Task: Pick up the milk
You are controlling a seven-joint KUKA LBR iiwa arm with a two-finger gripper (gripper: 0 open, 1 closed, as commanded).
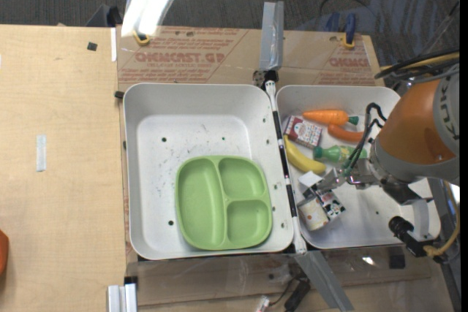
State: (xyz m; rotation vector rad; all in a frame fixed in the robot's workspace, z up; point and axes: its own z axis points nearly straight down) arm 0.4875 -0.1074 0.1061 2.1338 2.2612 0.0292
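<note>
Presently, approach step: I see the gripper [330, 185] low in the right bin [380, 226], just above the milk [322, 207] lying at that bin's front-left beside the banana [302, 157]; grip state I can't tell, so next I'd centre over the carton & close.

arm: enters from right, bent low | tool [330, 183]: pointing left, low

green plate [223, 202] | yellow banana [301, 157] | orange carrot [327, 115] | white bins [139, 157]
</note>
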